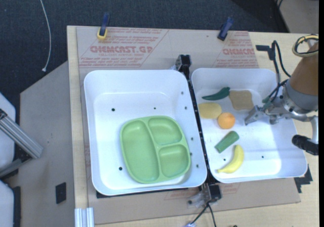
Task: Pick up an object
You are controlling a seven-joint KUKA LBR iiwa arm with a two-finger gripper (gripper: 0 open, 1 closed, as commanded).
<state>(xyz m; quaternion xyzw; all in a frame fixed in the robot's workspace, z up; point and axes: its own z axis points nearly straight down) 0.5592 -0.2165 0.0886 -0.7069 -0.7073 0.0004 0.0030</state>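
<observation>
Two white bins sit side by side on the bench; left bin [101, 94] carries a green divided tray [152, 147], nothing else of note in it. Right bin [283, 163] holds all the loose items, so any candidate for pickup is there. Arm [306, 82] reaches in from the right, grey with orange band, wrist over the bin's right half. Gripper [251, 118] hangs low toward the bin's middle, pointing left; finger spread too small and dark to read, cannot tell whether wide or narrow, and nothing visibly held. Items, largest first: banana [232, 160] near the front wall; tan bread-like slab [241, 99] toward the back; green cucumber-like stick [226, 141] just behind the banana; dark green pepper-like pod [215, 93] at the back left; pale yellow lump [209, 110] beside the divider; orange ball [226, 120] touching or just beside the yellow lump. Judgement: step in hand is the approach, no grasp made. Tool tip sits nearest the orange ball and the tan slab, apart from both. Next move calls for settling on one target, centring over it, and descending without nudging its close neighbours; the ball may roll.
</observation>
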